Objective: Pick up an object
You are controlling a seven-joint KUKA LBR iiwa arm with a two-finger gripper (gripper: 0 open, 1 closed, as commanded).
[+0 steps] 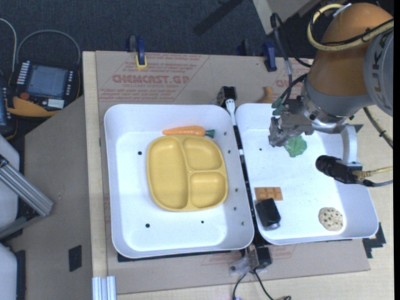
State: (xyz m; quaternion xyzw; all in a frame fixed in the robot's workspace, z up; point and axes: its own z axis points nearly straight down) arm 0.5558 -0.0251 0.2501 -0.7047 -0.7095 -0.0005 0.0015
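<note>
With the gripper [282, 134] low over the green piece [295, 145] in the right bin [356, 230], its grip state unclear to me, centre on the piece before you lift.

A brown board [156, 74] printed with faded red lettering covered the worktop [56, 186], held at its far edge by two blue clamps [139, 49] — one left, one right. Dark blue-grey carpet [156, 11] lay beyond. At far left a handheld control pendant [44, 83] with a dim screen rested on the floor, its black cable looping nearby. An aluminium rail [22, 186] crossed the left edge — light glared at top right.
</note>
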